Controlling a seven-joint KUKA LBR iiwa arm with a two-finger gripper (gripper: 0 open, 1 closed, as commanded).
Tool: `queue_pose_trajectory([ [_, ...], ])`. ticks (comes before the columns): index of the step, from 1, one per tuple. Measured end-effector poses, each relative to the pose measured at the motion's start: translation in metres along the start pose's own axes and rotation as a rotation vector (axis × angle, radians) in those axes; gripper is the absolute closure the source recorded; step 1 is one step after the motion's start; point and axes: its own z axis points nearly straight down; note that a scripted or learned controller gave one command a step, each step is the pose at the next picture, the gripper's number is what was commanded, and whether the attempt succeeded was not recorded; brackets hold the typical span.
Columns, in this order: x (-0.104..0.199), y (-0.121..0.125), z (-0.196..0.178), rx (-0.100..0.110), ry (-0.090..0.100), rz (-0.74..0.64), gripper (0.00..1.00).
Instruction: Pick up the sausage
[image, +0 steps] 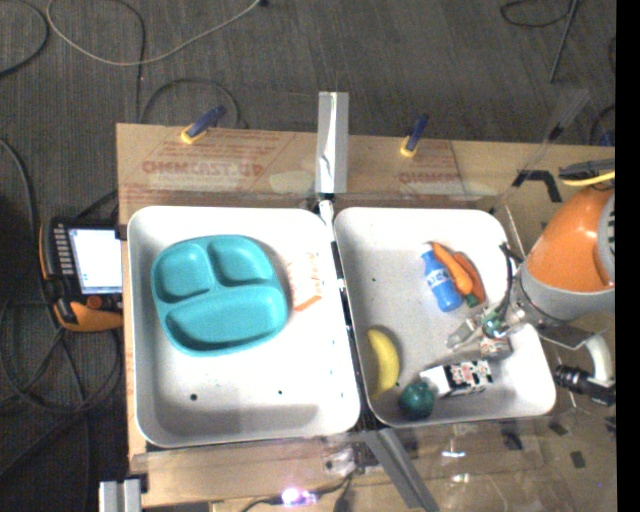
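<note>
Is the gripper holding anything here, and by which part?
Nothing is visibly held. The gripper sits low in the right bin, apart from the sausage.

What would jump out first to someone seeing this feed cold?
The big turquoise three-compartment plastic plate fills the middle of the left white bin. In the right white bin, a yellow banana lies near the left wall with a dark green round object just below it. The grey and orange arm's gripper sits over that bin's right side.

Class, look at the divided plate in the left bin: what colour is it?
The divided plate is turquoise, a plain blue-green with no pattern, seen clearly in the camera view.
</note>
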Motion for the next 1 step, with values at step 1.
queue_pose_trajectory([
  [1, 0.0337, 0.0910, -0.0069, 0.006, -0.020, 0.070, 1.00],
])
